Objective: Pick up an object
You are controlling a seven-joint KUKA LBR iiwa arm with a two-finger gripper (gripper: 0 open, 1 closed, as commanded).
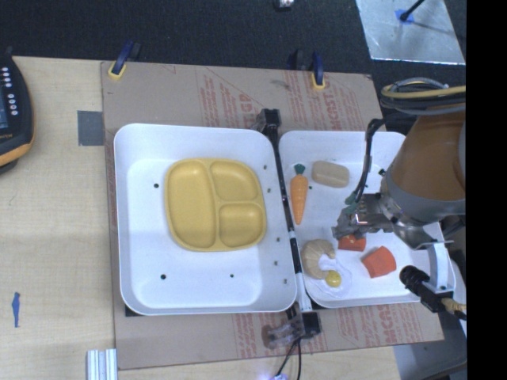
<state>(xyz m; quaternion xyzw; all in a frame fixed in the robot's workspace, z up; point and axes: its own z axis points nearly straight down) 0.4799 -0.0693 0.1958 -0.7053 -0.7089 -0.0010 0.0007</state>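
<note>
Your hand (pixel 354 226), its opening hidden from you, hovers over the small red block (pixel 352 242) near the right bin's (pixel 348 139) front edge; probably light, rigid plastic, best pinched across flat sides.

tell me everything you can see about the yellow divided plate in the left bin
The yellow plastic-looking divided plate is a rounded square with three compartments: one tall at left, two smaller at right. It lies flat, right side up, slightly rotated, near the middle of the left white bin, with nothing on it and nothing touching it but the bin floor.
</note>
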